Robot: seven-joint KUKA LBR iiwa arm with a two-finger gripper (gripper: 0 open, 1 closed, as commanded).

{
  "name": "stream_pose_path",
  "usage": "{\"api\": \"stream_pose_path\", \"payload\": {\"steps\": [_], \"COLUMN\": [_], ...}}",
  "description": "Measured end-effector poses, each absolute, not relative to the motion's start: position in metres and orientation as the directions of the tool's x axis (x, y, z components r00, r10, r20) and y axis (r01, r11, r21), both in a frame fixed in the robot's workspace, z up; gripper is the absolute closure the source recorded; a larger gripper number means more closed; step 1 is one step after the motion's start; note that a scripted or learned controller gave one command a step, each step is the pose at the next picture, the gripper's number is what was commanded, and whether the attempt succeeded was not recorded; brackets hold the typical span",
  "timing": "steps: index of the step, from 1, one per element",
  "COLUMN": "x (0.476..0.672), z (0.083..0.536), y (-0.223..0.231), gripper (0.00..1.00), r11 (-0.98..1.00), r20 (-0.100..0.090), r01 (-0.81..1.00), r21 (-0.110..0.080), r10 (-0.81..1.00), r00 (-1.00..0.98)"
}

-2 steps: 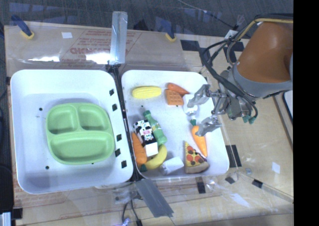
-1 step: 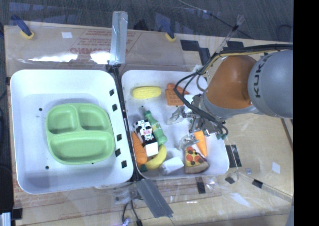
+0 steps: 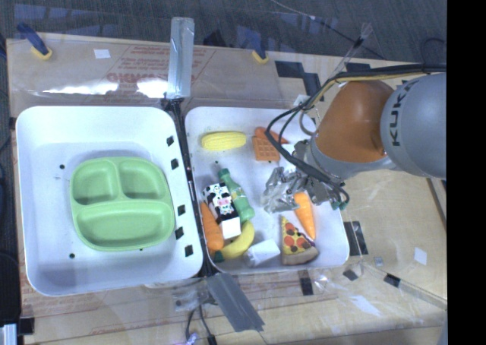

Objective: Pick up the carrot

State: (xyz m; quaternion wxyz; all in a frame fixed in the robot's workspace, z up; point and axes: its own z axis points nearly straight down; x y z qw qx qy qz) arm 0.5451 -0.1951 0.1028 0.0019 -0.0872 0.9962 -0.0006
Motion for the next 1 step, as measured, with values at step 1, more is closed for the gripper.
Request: {"api": "stream_pose_path", "payload": {"steps": [1], "x": [0.5301], "z": [0.145], "y": [-0.1702], "gripper": [1.0], "r11": [0.97], "r20": [-0.005], "r01": [0.242], "r21": [0.0], "r10": [0.242], "r00": [-0.97]}}
